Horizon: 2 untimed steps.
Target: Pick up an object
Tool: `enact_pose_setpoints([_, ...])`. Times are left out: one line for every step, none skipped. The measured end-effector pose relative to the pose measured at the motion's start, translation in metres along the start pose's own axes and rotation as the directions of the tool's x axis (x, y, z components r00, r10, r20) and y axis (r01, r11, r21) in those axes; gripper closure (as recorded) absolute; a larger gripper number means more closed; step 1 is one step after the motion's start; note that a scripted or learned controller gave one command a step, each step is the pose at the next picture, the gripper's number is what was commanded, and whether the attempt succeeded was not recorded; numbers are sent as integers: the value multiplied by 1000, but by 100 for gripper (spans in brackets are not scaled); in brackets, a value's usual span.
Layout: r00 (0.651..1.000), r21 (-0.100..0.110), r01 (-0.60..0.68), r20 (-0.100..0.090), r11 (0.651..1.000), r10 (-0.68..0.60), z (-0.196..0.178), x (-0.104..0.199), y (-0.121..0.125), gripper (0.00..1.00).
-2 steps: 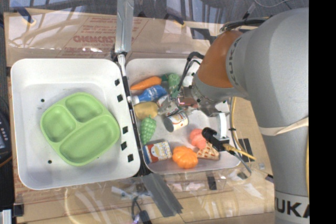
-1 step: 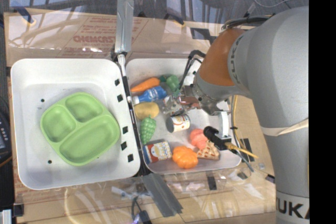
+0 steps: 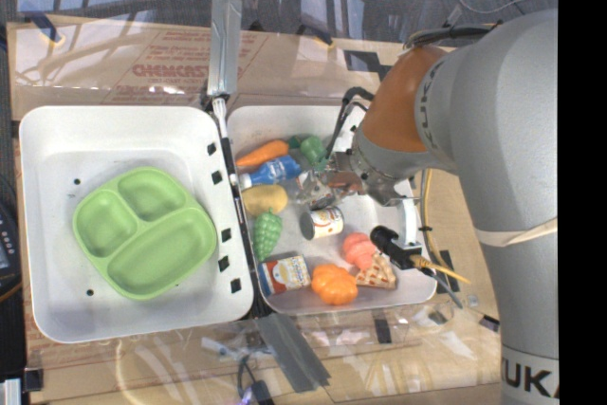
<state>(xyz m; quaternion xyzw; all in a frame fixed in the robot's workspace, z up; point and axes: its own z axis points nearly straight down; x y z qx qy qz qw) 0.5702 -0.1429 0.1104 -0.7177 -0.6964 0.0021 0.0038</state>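
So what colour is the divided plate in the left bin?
Light green, seen clearly in the camera view: the plate has three compartments.

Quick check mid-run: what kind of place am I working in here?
Most likely a robot lab's grasping test bench, not a kitchen. Two white bins sit side by side on cardboard; the right one holds toy food, the left a green plate, and a KUKA arm reaches in.

right bin (image 3: 285, 303) contents | carrot (image 3: 263, 153): orange, slanted, near far-left corner | blue bottle (image 3: 272, 172): lying beside it | yellow potato (image 3: 265, 199): at left wall | green corn (image 3: 267, 233): left wall, below potato | can (image 3: 285, 274): lying, near-left corner | orange pumpkin (image 3: 334, 284): near edge | waffle slice (image 3: 377, 275): near-right | pink piece (image 3: 358, 248): touching waffle | small cup (image 3: 326, 222): centre, tipped
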Motion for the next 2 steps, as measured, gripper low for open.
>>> enact_pose_setpoints([997, -7, 74, 2, 997, -74, -82, 66, 38, 100])
enact_pose_setpoints([997, -6, 83, 2, 997, -83, -130, 65, -38, 100])
